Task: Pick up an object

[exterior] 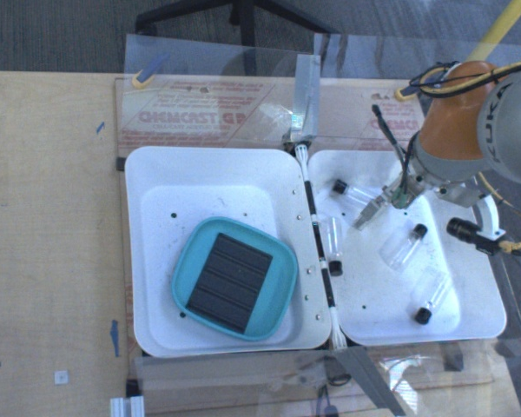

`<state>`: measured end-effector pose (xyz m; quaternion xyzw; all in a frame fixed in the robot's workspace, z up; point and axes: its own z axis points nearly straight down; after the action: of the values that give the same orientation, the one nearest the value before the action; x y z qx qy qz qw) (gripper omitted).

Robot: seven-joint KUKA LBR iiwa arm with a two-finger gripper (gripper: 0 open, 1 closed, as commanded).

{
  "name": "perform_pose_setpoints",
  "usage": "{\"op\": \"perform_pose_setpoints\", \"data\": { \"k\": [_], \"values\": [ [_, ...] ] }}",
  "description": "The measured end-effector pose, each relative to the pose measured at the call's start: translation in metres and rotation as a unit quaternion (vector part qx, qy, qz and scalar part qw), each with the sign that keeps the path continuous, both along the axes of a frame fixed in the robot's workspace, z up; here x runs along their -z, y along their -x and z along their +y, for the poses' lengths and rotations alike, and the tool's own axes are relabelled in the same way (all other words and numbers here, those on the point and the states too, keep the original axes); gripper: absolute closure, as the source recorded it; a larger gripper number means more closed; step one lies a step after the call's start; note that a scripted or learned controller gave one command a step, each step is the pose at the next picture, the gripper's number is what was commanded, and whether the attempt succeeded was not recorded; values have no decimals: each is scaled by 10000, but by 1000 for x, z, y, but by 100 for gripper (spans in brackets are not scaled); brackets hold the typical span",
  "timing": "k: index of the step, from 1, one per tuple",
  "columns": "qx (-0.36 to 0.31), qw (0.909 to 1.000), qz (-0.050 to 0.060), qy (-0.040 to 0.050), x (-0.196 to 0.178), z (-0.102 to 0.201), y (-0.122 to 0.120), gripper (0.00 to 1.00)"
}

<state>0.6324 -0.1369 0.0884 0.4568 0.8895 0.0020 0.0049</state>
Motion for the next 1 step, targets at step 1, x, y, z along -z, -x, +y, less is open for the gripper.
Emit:
{"op": "perform_pose_setpoints", "data": {
  "k": [1],
  "values": [
    [269,9996,92,38,1,29,-33,0]
  ]
}}
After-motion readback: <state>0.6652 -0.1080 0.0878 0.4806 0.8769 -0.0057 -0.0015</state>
